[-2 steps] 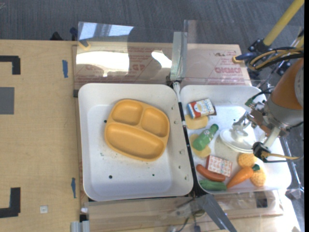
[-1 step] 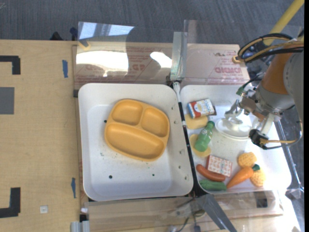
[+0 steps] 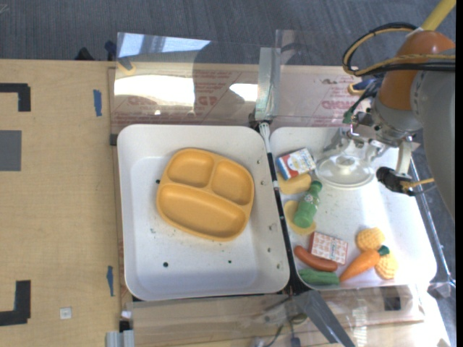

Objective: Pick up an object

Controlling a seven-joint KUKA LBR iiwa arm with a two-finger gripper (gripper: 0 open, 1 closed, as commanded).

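My gripper [image 3: 346,166] hangs over the back of the right bin [image 3: 412,215], pointing down, with the grey arm and its orange band behind it to the right. Just left of it lies a small white, red and blue carton [image 3: 295,163] with a yellow piece [image 3: 295,184] below it. A green bottle [image 3: 307,207] lies in the bin's left middle. Toward the front are a red-and-white box [image 3: 329,248], a red sausage [image 3: 315,259], a green vegetable [image 3: 319,277], a carrot [image 3: 358,264] and a corn cob [image 3: 370,237].
The left bin [image 3: 137,215] holds an orange divided plate [image 3: 206,192]. A metal divider edge [image 3: 278,215] separates the two bins. Clear plastic walls [image 3: 188,85] stand behind the bins. Cables [image 3: 376,45] loop above the wrist.
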